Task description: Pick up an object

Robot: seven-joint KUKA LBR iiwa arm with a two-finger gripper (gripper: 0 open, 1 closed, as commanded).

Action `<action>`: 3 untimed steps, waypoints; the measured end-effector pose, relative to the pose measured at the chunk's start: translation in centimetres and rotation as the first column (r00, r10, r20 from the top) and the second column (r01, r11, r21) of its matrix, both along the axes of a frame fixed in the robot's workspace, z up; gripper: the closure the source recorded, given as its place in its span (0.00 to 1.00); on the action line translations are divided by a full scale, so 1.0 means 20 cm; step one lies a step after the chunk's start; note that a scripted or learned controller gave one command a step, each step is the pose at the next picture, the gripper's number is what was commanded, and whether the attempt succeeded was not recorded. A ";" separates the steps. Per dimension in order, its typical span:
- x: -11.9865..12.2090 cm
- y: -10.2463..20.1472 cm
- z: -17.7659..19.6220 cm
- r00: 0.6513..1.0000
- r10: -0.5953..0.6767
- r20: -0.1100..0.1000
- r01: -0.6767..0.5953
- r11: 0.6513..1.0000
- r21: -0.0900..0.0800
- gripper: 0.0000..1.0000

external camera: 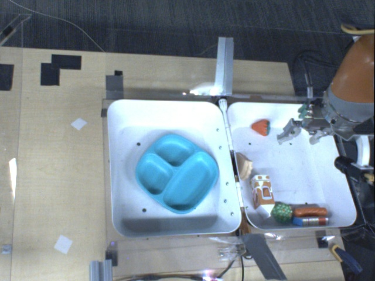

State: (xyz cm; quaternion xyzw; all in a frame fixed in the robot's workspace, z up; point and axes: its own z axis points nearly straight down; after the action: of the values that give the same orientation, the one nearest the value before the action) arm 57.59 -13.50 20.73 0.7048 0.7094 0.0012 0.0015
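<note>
The right bin (304, 163) holds a small orange-red piece (261, 126) near its back left. A white and orange carton (262, 191), a green bumpy ball (282, 212) and an orange and blue tube (309, 214) lie along its front. A tan object (243, 167) rests against the left wall. My gripper (302, 130) hangs over the back right part of this bin, to the right of the orange-red piece, with its fingers apart and nothing between them. The grey and orange wrist (354, 86) rises behind it.
The left bin (126, 127) carries a blue divided plate (177, 172) at its middle. A metal post (225, 63) stands behind the wall between the bins. Black cables and clamps sit at the right edge (351, 168).
</note>
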 end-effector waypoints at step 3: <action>-0.04 0.15 -0.39 0.944 0.329 0.001 -0.329 0.944 -0.002 0.00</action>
State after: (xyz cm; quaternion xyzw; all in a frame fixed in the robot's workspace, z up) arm 56.71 -10.58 12.85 0.5765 0.8171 0.0015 0.0023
